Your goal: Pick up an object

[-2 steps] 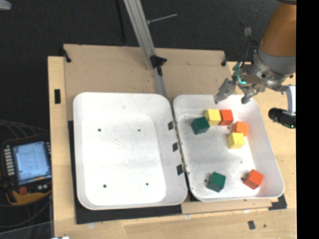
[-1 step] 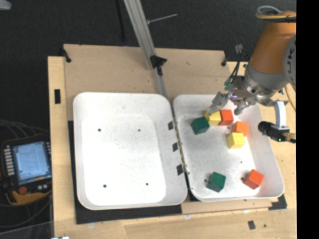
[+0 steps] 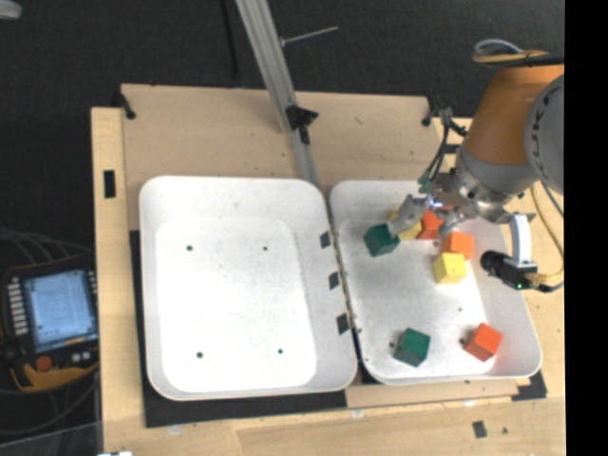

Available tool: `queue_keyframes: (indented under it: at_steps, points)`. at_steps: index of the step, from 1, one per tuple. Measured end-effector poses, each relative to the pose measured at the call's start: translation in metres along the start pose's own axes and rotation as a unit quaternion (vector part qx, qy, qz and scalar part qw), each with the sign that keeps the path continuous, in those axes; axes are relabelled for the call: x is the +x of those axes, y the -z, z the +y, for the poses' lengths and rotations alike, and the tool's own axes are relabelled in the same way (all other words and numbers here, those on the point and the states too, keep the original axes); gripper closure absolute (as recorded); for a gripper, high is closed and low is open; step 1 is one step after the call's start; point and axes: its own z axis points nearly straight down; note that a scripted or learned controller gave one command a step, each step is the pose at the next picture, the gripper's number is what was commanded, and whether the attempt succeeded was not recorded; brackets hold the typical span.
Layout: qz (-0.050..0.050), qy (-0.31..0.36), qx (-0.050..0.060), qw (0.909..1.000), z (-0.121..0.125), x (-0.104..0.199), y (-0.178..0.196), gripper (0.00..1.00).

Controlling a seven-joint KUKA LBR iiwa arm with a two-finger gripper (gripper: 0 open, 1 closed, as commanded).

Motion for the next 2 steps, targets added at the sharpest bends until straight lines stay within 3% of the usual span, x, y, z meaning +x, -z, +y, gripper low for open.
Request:
queue_keyframes:
  at_steps: [1,2]
  points:
    - [0.0,0.0,0.0,1.0,0.001,-0.008,-0.044,0.0]
    - [0.001,-0.002,-0.004,1.0,0.003,-0.007,-0.03,1.0]
